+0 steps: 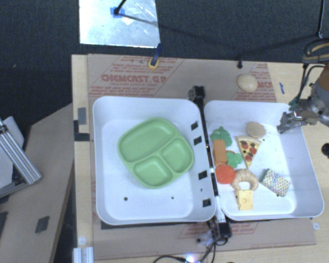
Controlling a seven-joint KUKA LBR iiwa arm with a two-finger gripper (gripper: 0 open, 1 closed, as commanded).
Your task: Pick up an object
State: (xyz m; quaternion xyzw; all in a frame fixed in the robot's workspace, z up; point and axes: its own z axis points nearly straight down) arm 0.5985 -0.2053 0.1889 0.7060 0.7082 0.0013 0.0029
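In the right bin (310, 163), toy foods are clustered: a cheese wedge (244, 199), a croissant (245, 178), a pizza slice (249, 149). Farther back, the hand (289, 120) is poised at the bin's far right rim; its spread cannot be told. An isolated piece is best targeted squarely.

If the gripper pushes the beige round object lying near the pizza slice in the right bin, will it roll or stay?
The beige round object looks smooth and domed, so it would probably slide or roll a little rather than tip. It seems small and likely light. The pizza slice lies close beside it and might get nudged. The gripper is near the right bin's edge.
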